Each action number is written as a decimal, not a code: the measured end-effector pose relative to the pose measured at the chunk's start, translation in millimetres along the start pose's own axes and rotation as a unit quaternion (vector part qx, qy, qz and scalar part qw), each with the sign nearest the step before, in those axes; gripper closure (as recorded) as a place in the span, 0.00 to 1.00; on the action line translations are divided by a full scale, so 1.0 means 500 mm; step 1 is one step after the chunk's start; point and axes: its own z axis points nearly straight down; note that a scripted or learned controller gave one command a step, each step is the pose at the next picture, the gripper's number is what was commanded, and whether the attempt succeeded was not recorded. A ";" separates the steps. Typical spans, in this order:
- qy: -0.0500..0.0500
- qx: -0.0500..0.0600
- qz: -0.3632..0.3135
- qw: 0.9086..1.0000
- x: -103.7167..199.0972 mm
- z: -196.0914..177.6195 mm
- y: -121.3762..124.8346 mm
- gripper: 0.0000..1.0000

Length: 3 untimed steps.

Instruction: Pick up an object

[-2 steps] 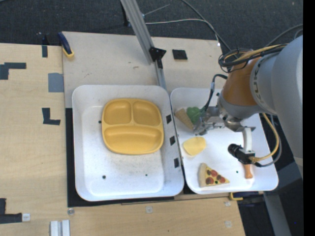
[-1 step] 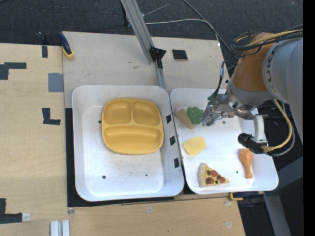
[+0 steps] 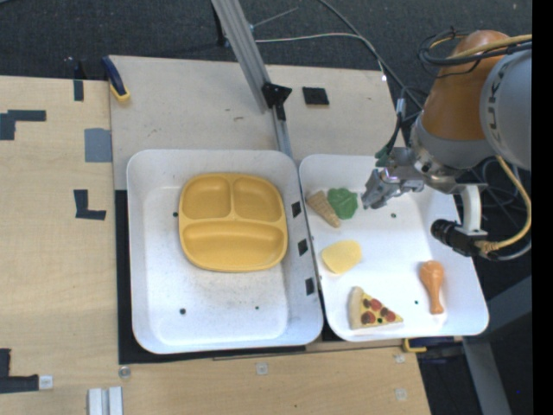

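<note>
A light wood bench (image 3: 52, 258) holds two white bins. The left bin (image 3: 143, 258) has one yellow plate (image 3: 233, 221). The right bin (image 3: 458, 309) has four toy foods – the green ice cream cone (image 3: 335, 204) sits just left of the gripper (image 3: 377, 195)

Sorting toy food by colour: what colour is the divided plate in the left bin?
Yellow; the divided plate shows plainly in the camera view.

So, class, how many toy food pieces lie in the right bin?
4: green-topped cone at the far left, yellow slice mid-left, pizza wedge at the near edge, orange drumstick at right.
</note>
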 end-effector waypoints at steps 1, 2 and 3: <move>0.000 0.001 0.000 1.000 0.001 -0.027 0.001 1.00; 0.001 0.002 -0.002 1.000 0.104 -0.043 0.018 1.00; 0.000 0.003 -0.002 1.000 0.200 -0.020 0.026 1.00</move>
